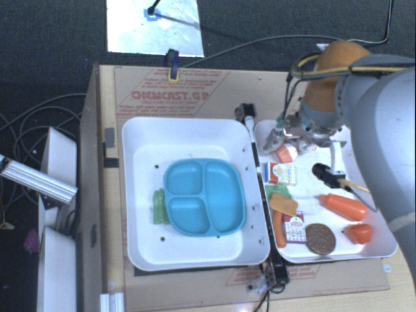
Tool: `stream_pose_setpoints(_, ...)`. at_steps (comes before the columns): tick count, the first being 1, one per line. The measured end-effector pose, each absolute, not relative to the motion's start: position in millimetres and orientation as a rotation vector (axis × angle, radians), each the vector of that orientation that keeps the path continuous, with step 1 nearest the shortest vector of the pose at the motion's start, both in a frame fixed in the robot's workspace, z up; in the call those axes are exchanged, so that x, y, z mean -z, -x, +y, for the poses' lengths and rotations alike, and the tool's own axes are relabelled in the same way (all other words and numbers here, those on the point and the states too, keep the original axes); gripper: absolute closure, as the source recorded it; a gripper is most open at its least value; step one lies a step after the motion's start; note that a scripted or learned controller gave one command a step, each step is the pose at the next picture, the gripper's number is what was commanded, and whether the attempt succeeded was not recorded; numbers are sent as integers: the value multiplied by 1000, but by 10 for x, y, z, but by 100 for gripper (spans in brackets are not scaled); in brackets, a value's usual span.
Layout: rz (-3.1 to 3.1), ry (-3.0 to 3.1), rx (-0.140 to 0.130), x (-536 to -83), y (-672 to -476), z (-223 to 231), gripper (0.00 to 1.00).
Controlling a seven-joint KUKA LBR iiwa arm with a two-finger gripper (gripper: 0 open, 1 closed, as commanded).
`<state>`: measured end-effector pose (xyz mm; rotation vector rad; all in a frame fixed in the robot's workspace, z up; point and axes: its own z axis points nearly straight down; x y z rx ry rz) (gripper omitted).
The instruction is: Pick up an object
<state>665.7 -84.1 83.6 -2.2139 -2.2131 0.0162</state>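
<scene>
A brown cardboard-covered bench printed with red lettering stands on dark carpet. A shiny square of silver sheet lies on the floor beyond it. Two shallow white plastic bins sit side by side on the bench: the left bin and the right bin.

The grey arm reaches in from the right, its orange band above the wrist. It leans down over the far end of the right bin. The gripper points down, and its metal fingers are spread apart with nothing clamped between them.

Just below the fingertips in the view lies a small salmon-pink block, matte and squarish; I cannot tell whether the tips touch it. Nearer the camera than the fingers comes a small printed white-and-red carton. After it lie a green leafy piece, a tan flat slab, a slim orange stick and a red-and-white packet. A rough brown round disc lies beside the packet. To the right of these lie a glossy orange bottle-shaped toy and a red rounded lump.

Well to the left of the fingers, in the left bin, rests a smooth light-blue divided plate. A pale green strip lies against its left edge.
</scene>
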Motion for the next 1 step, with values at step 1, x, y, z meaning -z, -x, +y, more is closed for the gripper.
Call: stream_pose_setpoints(1,-2219,2213,-20,-947,-6660,-863,100)
